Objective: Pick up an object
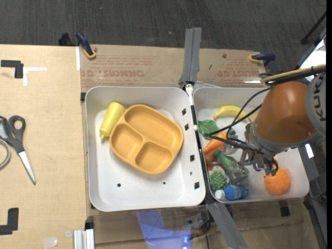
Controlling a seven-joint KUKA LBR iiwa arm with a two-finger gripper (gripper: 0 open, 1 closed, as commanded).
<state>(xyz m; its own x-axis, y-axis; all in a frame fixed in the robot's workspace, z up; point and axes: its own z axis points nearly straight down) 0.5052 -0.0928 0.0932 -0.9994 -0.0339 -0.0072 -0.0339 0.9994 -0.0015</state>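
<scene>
Right, bench (pixel 41 154) first: tan top, with scissors (pixel 18 141) lying at its far left edge, well apart from both bins. Cardboard sheet (pixel 135 66) runs behind the bins, held by blue clamps (pixel 85 45).

Left bin (pixel 104 191) holds an orange divided plate (pixel 145 138), three compartments, sitting a bit skewed near the bin's middle. Yellow bottle (pixel 110 119) lies tilted against the plate's upper-left rim, touching it.

Right bin (pixel 295 191) is where the arm (pixel 285 113) is working. Its orange band takes up most of the bin's upper right and hides what's under it. Cables loop off the wrist toward the bin's centre.

Gripper (pixel 244 166) is down low in the right bin, in the middle of the clutter. Can't tell how the jaws stand: too much metal, cable and toy overlapping, and nothing is clearly between them.

Objects in the right bin, big to small:
- yellow banana (pixel 228 111) near the back wall, apart from the gripper
- orange ball (pixel 277 182) at the front right, just beside the gripper
- green leafy piece (pixel 207 127) by the left wall
- carrot (pixel 212 145) just below that, angled
- green bumpy item (pixel 218 179) near the front, just beside the gripper
- blue item (pixel 234 192) at the front wall, touching or nearly touching the green bumpy one

All pickable stuff is on the bin floor.
</scene>
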